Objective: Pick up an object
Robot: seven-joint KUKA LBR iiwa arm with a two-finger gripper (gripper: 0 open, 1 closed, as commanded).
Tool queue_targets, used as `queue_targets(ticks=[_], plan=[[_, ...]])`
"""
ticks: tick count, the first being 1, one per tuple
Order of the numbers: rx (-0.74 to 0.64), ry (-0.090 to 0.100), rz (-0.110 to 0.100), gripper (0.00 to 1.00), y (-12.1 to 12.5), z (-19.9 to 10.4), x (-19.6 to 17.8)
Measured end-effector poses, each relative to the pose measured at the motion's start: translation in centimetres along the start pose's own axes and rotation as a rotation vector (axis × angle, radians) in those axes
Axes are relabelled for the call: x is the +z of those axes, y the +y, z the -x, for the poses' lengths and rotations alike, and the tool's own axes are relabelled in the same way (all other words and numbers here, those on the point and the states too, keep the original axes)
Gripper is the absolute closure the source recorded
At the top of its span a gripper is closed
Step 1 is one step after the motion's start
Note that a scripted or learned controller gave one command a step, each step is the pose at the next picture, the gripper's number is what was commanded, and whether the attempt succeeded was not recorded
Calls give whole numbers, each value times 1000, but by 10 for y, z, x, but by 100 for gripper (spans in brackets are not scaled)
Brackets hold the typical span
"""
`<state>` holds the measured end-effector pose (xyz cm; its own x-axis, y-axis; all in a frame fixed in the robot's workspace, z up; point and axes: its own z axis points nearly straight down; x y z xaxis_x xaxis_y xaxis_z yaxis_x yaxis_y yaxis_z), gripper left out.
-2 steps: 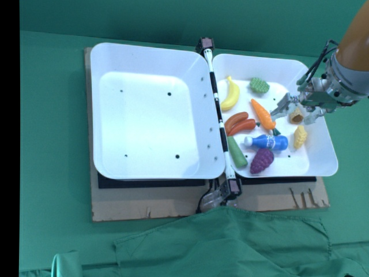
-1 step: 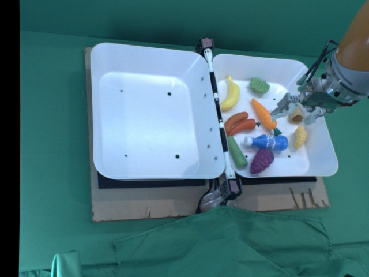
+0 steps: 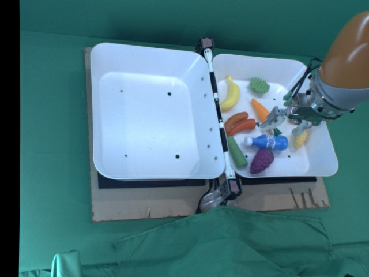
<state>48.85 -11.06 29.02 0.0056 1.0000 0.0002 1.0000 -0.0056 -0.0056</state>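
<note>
**Arm poised low over the toys in the right bin**

The arm (image 3: 345,56) reaches in from the right, its orange band uppermost and the grey wrist angled down and leftward over the right bin (image 3: 323,160). The gripper (image 3: 283,120) sits low among the toys, just above the blue bottle (image 3: 266,142) and right of the carrot (image 3: 259,109). How far the jaws stand apart cannot be told, and nothing can be seen clamped in them; the metal parts blur together against the white floor.

Near the divider lie the banana (image 3: 230,93), two sausages (image 3: 240,123) and a green cucumber (image 3: 237,152). A purple grape bunch (image 3: 262,161) rests below the bottle, a green knobbly fruit (image 3: 259,85) sits toward the far wall, and a yellow corn cob (image 3: 301,138) lies partly under the wrist. A small dark green piece just beneath the gripper is too hidden to name. The arm's upper part is cut off at the frame's edge. The left bin (image 3: 115,56) lies beside it.
</note>
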Motion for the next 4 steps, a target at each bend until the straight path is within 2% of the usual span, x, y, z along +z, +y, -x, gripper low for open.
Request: queue_targets(ticks=[1, 2, 3, 4], plan=[[0, 1, -1, 0, 0, 2, 63], [-3, -8, 31, 0, 7, 4, 71], [2, -7, 26, 100, 6, 5, 63], [-2, -4, 15, 100, -2, 9, 6]])
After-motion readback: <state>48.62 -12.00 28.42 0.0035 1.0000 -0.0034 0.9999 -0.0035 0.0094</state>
